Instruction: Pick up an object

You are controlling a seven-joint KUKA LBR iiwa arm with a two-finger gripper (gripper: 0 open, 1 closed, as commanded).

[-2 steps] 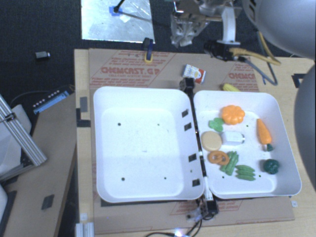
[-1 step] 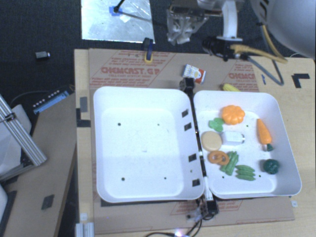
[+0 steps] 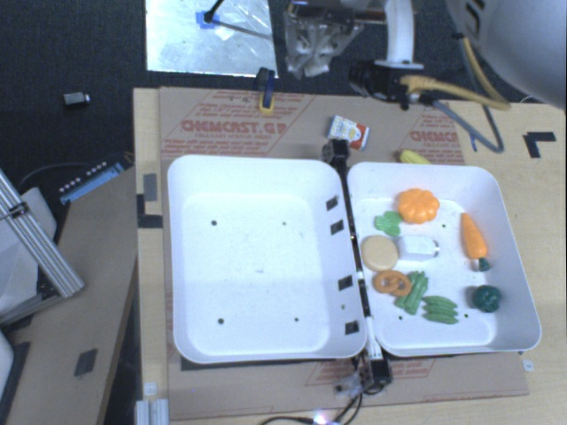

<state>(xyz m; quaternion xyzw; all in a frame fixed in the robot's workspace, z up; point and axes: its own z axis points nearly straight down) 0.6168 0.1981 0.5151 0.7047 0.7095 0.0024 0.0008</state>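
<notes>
Above the tabletop's far edge we are hovering the gripper (image 3: 310, 56) — jaws' state unclear — with the pumpkin (image 3: 417, 204) lying nearer us, rightward.

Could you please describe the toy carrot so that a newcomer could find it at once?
Look in the right bin. Along its right wall lies the carrot, above a dark green ball. It is the one long, thin orange piece; the pumpkin is round.

A blue-and-yellow clamp (image 3: 265, 90) grips the cardboard sheet's (image 3: 230, 124) far edge.
</notes>
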